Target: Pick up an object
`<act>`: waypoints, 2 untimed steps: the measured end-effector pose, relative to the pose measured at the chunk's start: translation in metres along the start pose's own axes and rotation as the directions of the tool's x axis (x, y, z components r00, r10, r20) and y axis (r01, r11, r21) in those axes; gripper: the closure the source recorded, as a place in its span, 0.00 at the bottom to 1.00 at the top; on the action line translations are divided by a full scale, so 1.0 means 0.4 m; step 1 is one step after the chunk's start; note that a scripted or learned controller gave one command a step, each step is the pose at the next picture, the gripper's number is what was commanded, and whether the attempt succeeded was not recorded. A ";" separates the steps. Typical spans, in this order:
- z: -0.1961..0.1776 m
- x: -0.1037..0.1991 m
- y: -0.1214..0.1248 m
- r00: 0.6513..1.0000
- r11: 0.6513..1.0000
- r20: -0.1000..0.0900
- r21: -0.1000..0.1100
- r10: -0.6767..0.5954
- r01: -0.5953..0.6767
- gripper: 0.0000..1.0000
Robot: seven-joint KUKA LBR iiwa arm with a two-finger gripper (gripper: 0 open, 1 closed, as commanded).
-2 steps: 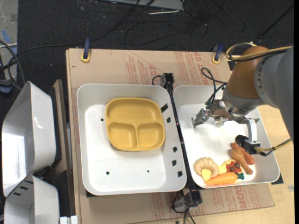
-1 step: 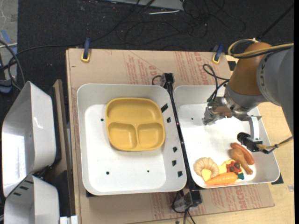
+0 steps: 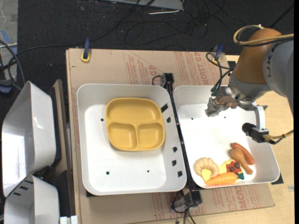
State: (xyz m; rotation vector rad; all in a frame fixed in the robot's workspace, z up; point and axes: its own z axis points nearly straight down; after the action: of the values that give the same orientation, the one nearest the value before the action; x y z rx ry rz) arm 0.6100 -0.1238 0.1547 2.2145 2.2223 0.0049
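Toy food, a carrot, sausage and croissant-like piece, lies heaped in the right bin's near corner, well apart from the gripper hovering by the far wall; its grip cannot be told.

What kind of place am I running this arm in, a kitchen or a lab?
Most likely a robotics lab or test bench, not a kitchen. Two white bins sit on a plywood board held by clamps, loose cables run across the dark floor, and the food looks like plastic toys.

Single fixed camera — high above bench, angled down, both bins in frame.
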 end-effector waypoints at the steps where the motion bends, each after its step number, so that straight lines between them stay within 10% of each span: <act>1: -0.122 0.017 -0.014 1.000 1.000 0.000 0.001 0.000 0.000 1.00; 2: -0.275 0.010 0.007 1.000 1.000 0.001 -0.002 0.000 0.000 1.00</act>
State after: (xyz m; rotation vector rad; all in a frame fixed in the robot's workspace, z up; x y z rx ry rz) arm 0.6122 -0.1197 0.2647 2.2130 2.2212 0.0058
